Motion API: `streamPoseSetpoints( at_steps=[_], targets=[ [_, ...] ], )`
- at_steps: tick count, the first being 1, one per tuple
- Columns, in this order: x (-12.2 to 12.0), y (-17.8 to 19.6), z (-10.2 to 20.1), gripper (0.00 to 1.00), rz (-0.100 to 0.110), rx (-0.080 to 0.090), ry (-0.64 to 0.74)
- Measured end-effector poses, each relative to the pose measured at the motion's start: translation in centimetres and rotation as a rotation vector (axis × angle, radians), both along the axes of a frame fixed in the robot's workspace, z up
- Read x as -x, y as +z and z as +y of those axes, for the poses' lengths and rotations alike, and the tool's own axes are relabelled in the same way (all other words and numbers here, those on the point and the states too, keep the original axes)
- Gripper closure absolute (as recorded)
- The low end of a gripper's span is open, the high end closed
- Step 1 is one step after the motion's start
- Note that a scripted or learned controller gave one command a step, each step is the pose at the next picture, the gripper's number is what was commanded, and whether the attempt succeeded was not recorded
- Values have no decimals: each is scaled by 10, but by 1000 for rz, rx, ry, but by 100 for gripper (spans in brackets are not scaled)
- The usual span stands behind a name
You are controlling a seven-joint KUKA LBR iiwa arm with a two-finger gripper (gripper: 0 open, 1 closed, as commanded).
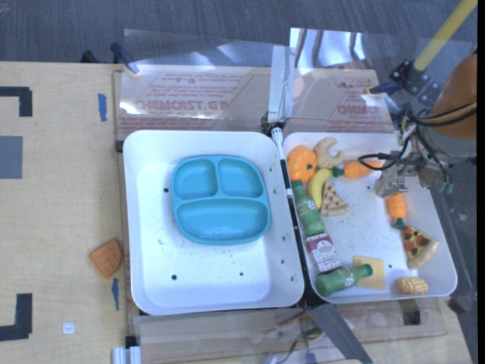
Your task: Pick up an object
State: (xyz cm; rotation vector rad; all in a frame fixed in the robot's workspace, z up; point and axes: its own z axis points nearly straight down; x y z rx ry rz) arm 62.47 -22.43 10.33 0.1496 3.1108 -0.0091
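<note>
My gripper (394,182) hangs over the right side of the right bin (447,268), at the end of the arm that comes in from the upper right. Just below it in the view is a small orange toy (396,205); I cannot see whether the two touch. Several toy foods lie in this bin: an orange pumpkin (301,161), a croissant (327,150), a banana (318,182), a carrot (356,170), a pizza slice (332,200), a second pizza slice (419,243), a corn cob (411,284), a cheese wedge (370,271) and a green bottle (337,280).
The left bin (144,279) holds a blue divided plate (221,199). Another green bottle (307,208) and a brown packet (323,251) lie along the right bin's left wall. A waffle toy (107,258) lies on the bench left of the bins. Cables hang near the wrist.
</note>
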Motion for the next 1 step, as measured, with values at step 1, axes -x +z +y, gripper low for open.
streamPoseSetpoints(
  at_steps=[1],
  targets=[
    [0, -1, 0, 0, 2, -1, 0]
  ],
)
